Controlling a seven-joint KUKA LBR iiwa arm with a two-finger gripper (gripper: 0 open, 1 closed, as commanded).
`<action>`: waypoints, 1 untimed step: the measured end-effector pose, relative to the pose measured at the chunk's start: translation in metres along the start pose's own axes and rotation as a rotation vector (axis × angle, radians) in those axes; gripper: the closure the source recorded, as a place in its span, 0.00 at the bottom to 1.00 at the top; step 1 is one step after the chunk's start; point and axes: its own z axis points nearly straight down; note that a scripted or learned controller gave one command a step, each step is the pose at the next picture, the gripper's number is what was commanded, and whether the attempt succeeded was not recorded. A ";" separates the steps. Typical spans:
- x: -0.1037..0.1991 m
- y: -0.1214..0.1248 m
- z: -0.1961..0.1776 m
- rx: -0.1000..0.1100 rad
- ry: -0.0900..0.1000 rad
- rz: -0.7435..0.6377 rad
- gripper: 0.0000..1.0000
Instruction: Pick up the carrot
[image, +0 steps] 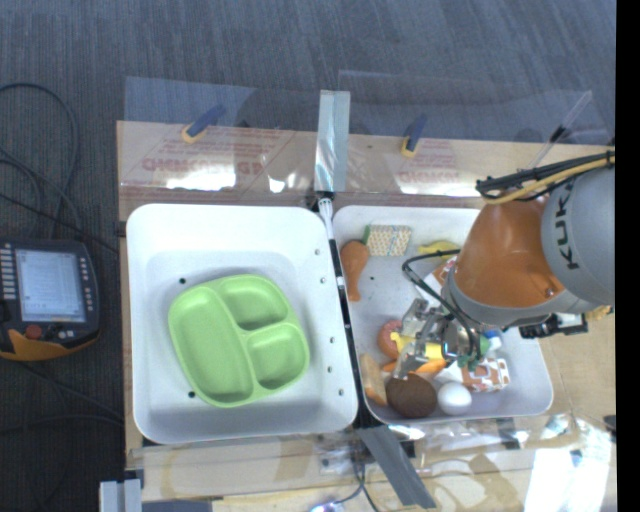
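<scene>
Two shallow white bins are seen side by side on a bench. The left bin is occupied by a green divided plate with three compartments, set at a slant. The right bin is crowded with small food items.

The carrot is found at the upper left of the right bin, close to the wall shared by the two bins, its narrow end directed downward. A ridged tan wafer is placed just beside it, to the right, and a yellow item is partly hidden beyond that.

The arm, grey with an orange band, is extended in from the right over the right bin. The gripper is lowered among the pile near the bin's middle, well apart from the carrot. Whether the jaws are spread or pressed together cannot be told, since they are lost in the clutter.

Below the gripper, a dark brown rounded item and a white egg are seen side by side, nearly touching. A handheld control pad is laid on the floor to the left of the bench.
</scene>
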 end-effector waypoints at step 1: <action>0.010 0.002 0.003 -0.011 -0.025 0.253 1.00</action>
